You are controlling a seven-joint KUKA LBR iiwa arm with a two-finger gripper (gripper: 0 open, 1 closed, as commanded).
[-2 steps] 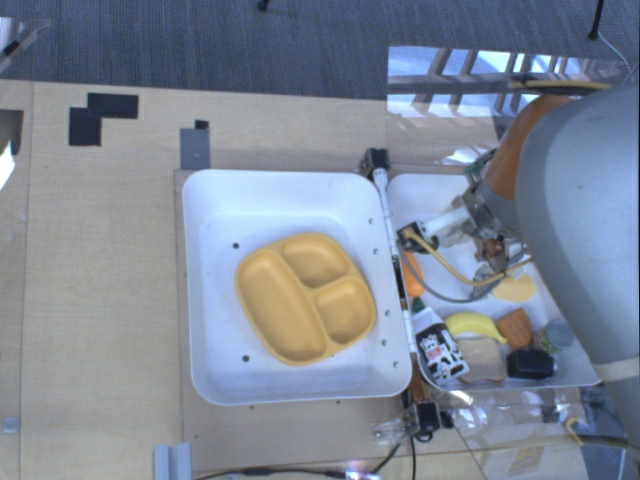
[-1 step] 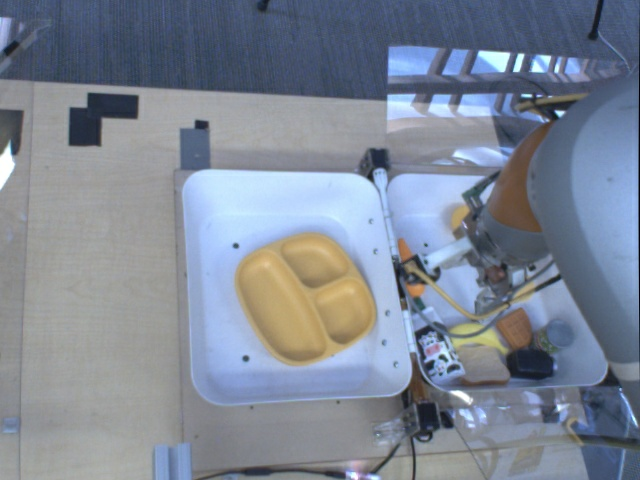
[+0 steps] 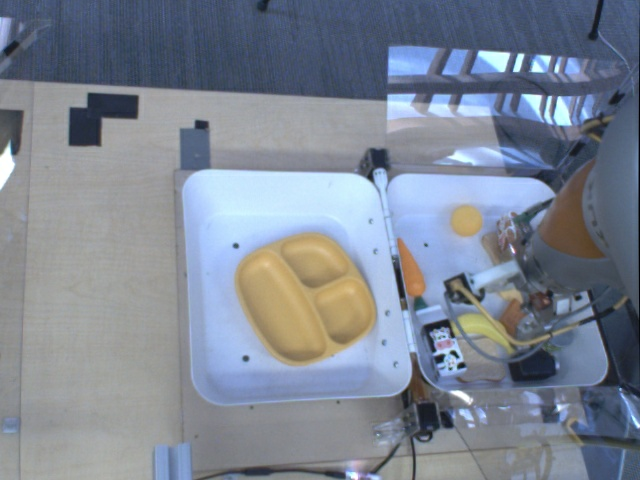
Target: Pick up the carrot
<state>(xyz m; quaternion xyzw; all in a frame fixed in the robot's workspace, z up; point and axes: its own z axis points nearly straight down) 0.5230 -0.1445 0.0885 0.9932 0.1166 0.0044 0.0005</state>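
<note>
While the grey arm [image 3: 590, 208] with its orange band leans in from 3 o'clock, the carrot [image 3: 410, 268] lies in the right bin [image 3: 430, 193], pressed along that bin's 9 o'clock wall: a slim orange taper, smooth, with a green tip at its upper end. The gripper [image 3: 530, 303] hangs low over the right bin's 4 o'clock area, well apart from the carrot, and whether it is apart or together I cannot tell; wires and metal parts crowd it. Beneath it sit a curved yellow banana [image 3: 480, 328] and a black block [image 3: 532, 368]. At 7 o'clock of that bin rests a small black-and-white box [image 3: 443, 348]. A round, matte yellow disc [image 3: 465, 220] lies toward 12 o'clock.

Over in the left bin [image 3: 210, 268], glossy white plastic with rounded corners, sits a yellow divided plate [image 3: 305, 296] with 3 compartments, tilted on the diagonal.

Both bins rest on a pale wooden bench [image 3: 90, 298] carrying black square markers at 10 o'clock. Beyond it runs dark ribbed carpet [image 3: 200, 28].
</note>
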